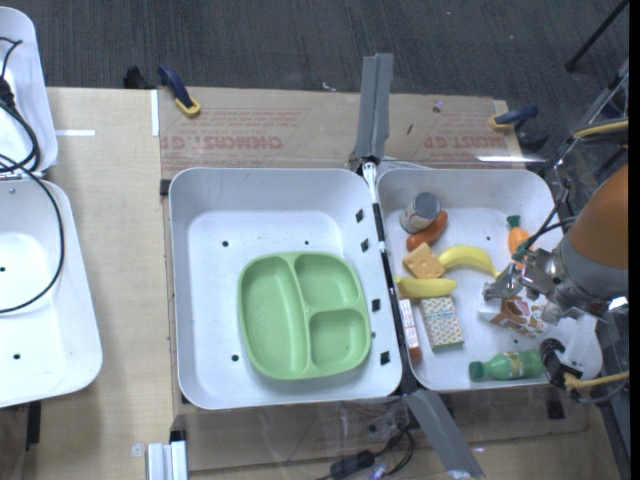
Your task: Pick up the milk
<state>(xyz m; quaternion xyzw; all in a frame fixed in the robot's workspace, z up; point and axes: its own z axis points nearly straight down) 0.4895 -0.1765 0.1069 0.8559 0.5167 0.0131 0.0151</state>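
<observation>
Milk (522,314) carton looks light and crushable, so grab its flat sides; can't tell if the gripper (503,289) is clenched

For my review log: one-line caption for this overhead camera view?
Arm's hand over the right bin, near a small carton, banana and green bottle; green divided plate in left bin.

The arm (600,253) shows a broad orange band above a grey, rounded wrist section. Below that sits metallic silver hardware with angular brackets, ending in the pincer (503,288). Thin black cables loop beside the wrist, and a yellow-tipped lead trails near its white base plate.
</observation>
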